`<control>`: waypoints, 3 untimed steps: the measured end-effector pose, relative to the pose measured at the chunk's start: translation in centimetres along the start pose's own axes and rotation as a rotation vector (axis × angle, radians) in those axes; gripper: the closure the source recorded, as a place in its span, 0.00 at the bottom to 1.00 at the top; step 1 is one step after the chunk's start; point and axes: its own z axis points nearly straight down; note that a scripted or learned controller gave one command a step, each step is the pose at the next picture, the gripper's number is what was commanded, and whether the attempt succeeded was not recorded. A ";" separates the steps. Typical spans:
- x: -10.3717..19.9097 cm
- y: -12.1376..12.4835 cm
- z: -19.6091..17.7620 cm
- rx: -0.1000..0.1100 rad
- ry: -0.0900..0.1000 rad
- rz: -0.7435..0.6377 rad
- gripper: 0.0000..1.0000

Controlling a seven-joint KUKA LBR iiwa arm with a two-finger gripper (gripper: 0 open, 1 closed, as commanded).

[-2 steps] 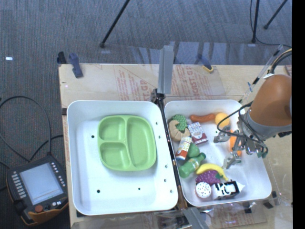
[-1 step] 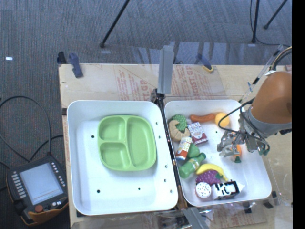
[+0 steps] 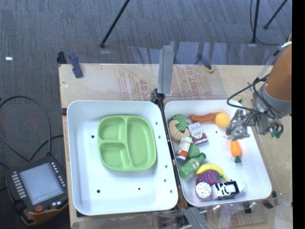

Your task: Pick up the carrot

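A short orange carrot (image 3: pixel 235 148) with a small green tip lies on the floor of the right bin (image 3: pixel 257 175), near its right wall. My gripper (image 3: pixel 238 132) hangs just beyond the carrot's far end, coming in from the right on the grey arm with its orange band. It looks close above the carrot, and nothing shows between its tips. A long orange-red vegetable (image 3: pixel 204 118) lies at the back of the same bin beside a round orange fruit (image 3: pixel 221 119).
The right bin also holds a cookie-like toy (image 3: pixel 178 126), a small red carton (image 3: pixel 198 133), bottles (image 3: pixel 190 162), a banana (image 3: pixel 211 169), grapes (image 3: pixel 208 177) and a black-and-white box (image 3: pixel 226 188). A green divided plate (image 3: pixel 127 142) sits in the left bin (image 3: pixel 81 185).
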 end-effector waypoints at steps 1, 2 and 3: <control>7.9 -1.8 1.5 -0.006 0.014 -0.440 1.00; 7.0 -4.1 12.9 -0.006 0.015 -0.346 1.00; 6.1 -4.0 12.2 0.001 -0.010 -0.348 0.00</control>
